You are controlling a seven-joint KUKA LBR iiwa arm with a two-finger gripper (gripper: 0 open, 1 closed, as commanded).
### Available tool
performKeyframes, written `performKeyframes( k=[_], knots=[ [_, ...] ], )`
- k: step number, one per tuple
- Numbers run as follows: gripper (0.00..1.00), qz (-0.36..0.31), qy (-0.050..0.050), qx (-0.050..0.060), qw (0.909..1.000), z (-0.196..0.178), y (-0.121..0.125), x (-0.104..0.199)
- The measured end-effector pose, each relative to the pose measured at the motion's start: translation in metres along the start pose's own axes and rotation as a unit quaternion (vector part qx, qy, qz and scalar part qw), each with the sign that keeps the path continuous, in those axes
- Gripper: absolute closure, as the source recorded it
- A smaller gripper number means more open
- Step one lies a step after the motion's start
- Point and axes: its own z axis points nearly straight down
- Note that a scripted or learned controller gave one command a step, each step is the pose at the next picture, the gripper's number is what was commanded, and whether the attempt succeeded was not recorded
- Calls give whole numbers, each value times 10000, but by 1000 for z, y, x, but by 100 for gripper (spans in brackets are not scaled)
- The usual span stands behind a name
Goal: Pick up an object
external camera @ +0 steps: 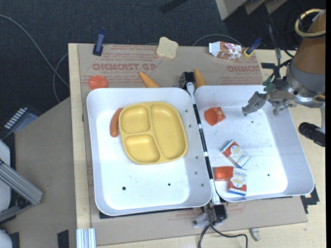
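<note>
My gripper hangs over the far part of the right bin, its fingers spread open with nothing between them. An orange-red block lies in that bin to the gripper's left, apart from it. Nearer the front lie a small white carton, a flat red piece and a second small carton. In the left bin a yellow divided plate sits with a red sausage beside its left rim.
On the board behind the bins lie a bread slice, a carrot, an orange disc, a blue clip and a small milk carton. The arm's grey body stands over the right bin's far right corner.
</note>
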Motion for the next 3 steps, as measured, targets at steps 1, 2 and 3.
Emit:
performKeyframes(
  k=[1, 2, 3],
  knots=[
    [0, 3, 5, 15, 10000, 119, -26, 29],
    [0, 3, 6, 16, 10000, 137, -40, 42],
    [100, 9, 2, 0, 10000, 127, -39, 42]
  ],
)
